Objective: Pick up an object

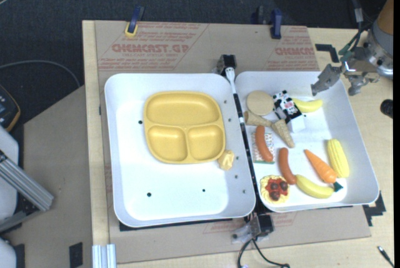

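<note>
The right bin (359, 135) holds toy food: a small banana (308, 105), a black-and-white cow figure (284, 105), a tan disc (258, 101), a cone (282, 131), two sausages (264, 143) (285, 163), a carrot (320, 165), a corn cob (338, 157), a larger banana (314, 187) and a small pizza (275, 188). My gripper (340, 84) hangs over the bin's far right corner, open, with nothing between its fingers. It is up and to the right of the small banana.
The left bin (125, 185) holds a yellow divided plate (184, 126) and a small pale yellow piece (225, 161) by its right wall. Blue clamps (275, 22) and a yellow clamp (132, 26) grip the board's far edge.
</note>
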Controlling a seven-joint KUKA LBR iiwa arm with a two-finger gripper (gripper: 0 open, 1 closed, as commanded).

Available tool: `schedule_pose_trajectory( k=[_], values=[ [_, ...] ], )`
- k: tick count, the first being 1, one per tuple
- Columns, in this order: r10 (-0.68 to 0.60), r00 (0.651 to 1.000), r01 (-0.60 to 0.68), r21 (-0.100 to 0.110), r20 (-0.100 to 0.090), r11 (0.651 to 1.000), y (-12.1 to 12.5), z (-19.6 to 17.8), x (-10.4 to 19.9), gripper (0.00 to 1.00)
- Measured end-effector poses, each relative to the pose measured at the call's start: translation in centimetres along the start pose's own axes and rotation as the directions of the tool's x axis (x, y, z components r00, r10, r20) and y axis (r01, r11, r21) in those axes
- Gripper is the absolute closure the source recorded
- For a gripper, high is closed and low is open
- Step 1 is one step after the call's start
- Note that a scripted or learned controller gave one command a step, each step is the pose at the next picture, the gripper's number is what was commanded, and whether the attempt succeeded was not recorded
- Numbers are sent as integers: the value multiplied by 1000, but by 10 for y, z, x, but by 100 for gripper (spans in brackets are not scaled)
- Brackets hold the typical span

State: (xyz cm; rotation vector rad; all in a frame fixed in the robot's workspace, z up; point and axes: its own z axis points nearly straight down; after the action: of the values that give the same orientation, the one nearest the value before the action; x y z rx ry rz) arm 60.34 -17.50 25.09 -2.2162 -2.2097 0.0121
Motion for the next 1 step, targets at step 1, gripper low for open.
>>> schedule_pose_trajectory(
  k=[1],
  values=[
    [-3, 1000, 3, -14, 3, 1000, 2, -8, 0, 0]
  ],
)
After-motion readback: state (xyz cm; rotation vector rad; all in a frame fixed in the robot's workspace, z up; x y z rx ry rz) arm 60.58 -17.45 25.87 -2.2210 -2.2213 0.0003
